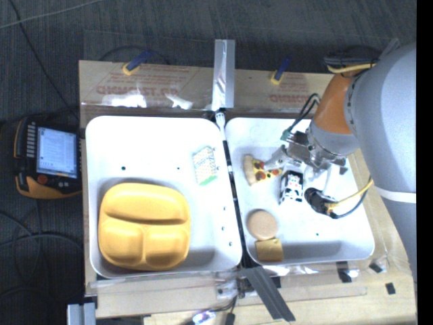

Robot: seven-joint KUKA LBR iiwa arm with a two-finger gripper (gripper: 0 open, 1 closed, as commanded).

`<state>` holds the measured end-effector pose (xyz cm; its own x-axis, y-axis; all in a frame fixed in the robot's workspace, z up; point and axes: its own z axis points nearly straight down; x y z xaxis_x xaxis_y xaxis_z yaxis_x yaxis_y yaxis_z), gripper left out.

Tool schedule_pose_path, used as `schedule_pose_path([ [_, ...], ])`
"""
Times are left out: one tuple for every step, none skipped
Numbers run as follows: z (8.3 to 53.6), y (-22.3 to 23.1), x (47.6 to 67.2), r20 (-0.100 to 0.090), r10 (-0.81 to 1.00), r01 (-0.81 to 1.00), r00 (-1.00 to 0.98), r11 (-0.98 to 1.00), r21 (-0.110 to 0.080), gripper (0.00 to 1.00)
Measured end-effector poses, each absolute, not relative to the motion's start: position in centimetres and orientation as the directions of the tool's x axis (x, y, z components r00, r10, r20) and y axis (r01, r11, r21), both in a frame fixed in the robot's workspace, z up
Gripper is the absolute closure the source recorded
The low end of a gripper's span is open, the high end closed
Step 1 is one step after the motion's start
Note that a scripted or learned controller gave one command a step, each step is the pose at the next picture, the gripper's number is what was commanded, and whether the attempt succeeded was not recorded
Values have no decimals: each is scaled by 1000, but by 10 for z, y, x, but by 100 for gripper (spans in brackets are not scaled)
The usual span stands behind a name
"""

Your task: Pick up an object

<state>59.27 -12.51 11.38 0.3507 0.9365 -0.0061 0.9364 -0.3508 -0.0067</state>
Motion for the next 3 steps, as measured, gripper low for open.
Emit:
schedule_pose_path([
  [199, -155, 553, -5, 988, 988, 155, -155, -7, 0],
  [106, -128, 571, -3, 989, 989, 147, -147, -8, 0],
  [112, -127, 569, -5, 989, 989, 146, -146, -17, 100],
])
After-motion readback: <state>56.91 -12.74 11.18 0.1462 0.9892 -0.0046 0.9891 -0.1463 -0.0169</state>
